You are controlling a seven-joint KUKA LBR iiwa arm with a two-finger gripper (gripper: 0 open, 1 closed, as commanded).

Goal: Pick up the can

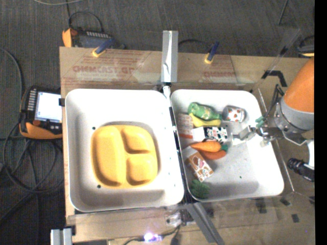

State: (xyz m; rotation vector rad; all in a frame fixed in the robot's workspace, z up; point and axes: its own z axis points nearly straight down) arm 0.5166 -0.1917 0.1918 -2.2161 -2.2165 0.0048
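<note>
Glossy yellow plastic tray (125, 154); smooth white bins (82, 116); can (234, 114) looks metal, perhaps shiny.

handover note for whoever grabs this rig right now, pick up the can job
Gripper: low in the right bin, just below the can; fingers hard to read, nothing visibly held.
Can: lying near the right bin's back edge, beside the green toy, with the carrot and small carton nearer the front.
Left bin: holds the yellow tray.
Done: approach only.
Left: grasp the can and lift it.
</note>
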